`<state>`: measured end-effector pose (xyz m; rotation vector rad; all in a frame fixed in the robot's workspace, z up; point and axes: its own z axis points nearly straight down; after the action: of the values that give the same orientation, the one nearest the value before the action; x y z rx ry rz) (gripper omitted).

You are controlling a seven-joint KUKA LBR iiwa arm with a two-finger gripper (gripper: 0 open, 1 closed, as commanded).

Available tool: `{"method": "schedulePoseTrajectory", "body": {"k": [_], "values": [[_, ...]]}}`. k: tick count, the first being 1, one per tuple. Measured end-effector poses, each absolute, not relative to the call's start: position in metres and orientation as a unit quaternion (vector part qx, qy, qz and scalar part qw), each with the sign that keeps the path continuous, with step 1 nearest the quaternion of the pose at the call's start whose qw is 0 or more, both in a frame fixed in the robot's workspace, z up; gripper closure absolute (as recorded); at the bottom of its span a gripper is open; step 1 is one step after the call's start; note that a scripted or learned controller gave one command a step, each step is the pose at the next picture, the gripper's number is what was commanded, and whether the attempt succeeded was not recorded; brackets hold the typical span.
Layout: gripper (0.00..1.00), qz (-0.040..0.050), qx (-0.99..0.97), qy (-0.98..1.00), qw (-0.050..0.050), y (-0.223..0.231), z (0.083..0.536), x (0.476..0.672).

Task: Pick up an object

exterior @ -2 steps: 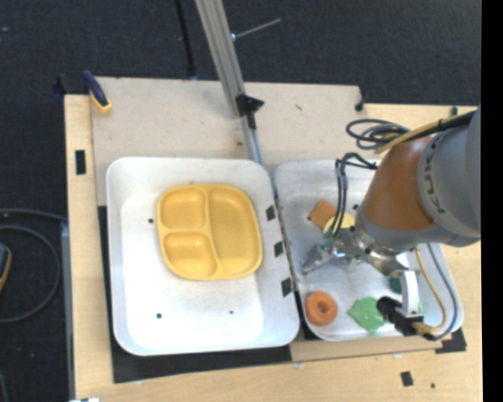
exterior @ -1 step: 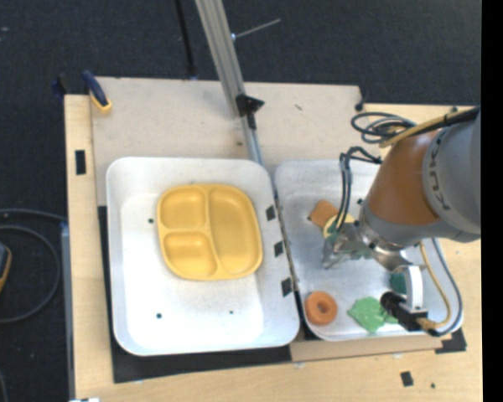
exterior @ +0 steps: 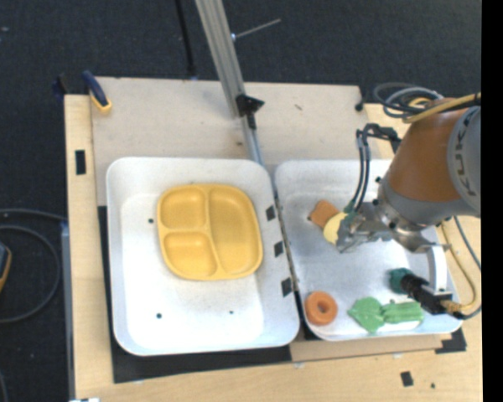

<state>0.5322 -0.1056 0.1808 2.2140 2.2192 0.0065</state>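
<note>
In the right bin (exterior: 318, 182) lie an orange-brown lump (exterior: 321, 213), a pale yellow object (exterior: 333, 228) beside it, an orange ring (exterior: 322, 307) near the front edge, and a green toy (exterior: 384, 314) at the front right. My gripper (exterior: 349, 234) hangs low over the middle of this bin, its tip touching or right beside the pale yellow object. The arm's orange band and grey wrist cover the bin's right side.
The left bin (exterior: 134, 325) holds a yellow divided plate (exterior: 210, 229). A metal pole (exterior: 222, 48) rises from the bench behind the bins. Cables (exterior: 407, 100) coil at the back right. A blue-and-yellow clamp (exterior: 96, 92) sits at the bench's far left corner.
</note>
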Motion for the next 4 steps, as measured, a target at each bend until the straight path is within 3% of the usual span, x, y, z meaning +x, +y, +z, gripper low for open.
{"method": "schedulePoseTrajectory", "body": {"k": [2, 4], "values": [[1.0, 0.0014, 0.706, 0.708, 0.002, -0.103, 0.251, 0.537], [1.0, 0.0004, 0.705, 0.71, 0.0, 0.0, 0.23, 0.539]]}}
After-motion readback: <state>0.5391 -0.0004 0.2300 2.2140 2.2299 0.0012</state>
